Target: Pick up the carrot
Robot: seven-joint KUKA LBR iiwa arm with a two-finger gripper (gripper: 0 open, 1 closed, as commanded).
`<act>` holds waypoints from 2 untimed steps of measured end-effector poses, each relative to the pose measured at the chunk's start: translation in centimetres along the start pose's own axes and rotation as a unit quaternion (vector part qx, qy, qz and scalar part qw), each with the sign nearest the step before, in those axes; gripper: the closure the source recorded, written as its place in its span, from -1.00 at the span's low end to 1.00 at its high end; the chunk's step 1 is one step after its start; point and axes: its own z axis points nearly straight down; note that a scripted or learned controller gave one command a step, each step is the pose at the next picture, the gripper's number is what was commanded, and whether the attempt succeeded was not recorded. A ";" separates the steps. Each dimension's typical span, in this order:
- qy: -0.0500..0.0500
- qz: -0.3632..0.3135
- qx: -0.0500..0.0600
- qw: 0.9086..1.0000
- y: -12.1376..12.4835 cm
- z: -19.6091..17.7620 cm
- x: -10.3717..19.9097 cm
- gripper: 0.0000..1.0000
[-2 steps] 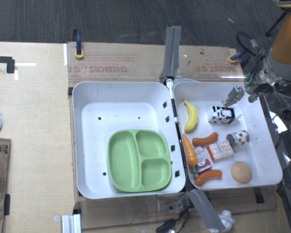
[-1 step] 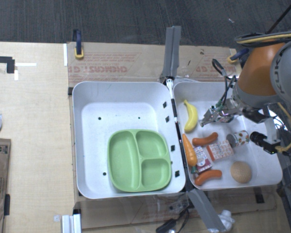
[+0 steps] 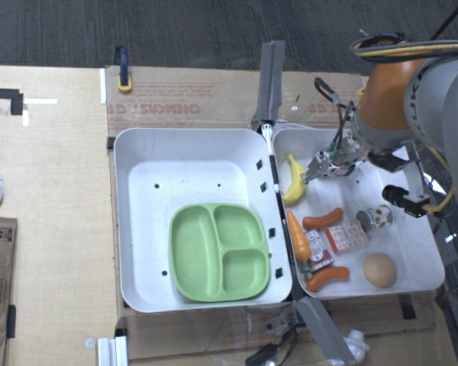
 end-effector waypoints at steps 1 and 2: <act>-0.004 0.001 -0.005 1.000 0.2 -1.4 -0.4 1.00; 0.010 -0.122 0.009 0.992 3.7 -8.3 1.7 1.00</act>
